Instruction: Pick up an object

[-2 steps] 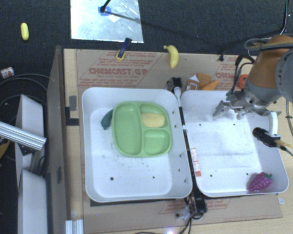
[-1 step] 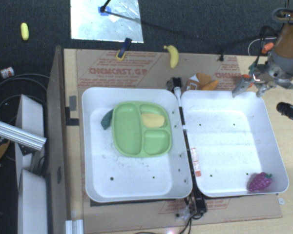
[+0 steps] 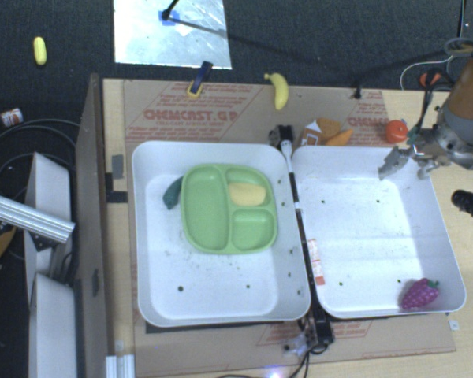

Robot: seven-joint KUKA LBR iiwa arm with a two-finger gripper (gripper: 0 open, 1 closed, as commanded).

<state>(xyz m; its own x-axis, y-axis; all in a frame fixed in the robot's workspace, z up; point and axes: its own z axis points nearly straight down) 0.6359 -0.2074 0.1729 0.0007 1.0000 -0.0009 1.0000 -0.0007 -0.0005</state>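
Plainly, the gripper (image 3: 407, 164) hangs with its fingers spread and bare above the right bin's (image 3: 363, 235) far edge, while the purple grape bunch (image 3: 419, 293) lies tucked in that bin's near right corner. Crowded against the bin's walls there, the grapes could easily slip a descending finger, or a finger could strike the rim.

The arm (image 3: 467, 101) is cut off by the right edge, so only its wrist end shows. The green divided plate (image 3: 227, 209) hides part of the dark green object (image 3: 173, 192) beside it. The small objects behind the bins, near the orange ball (image 3: 396, 131), are too blurred to name.
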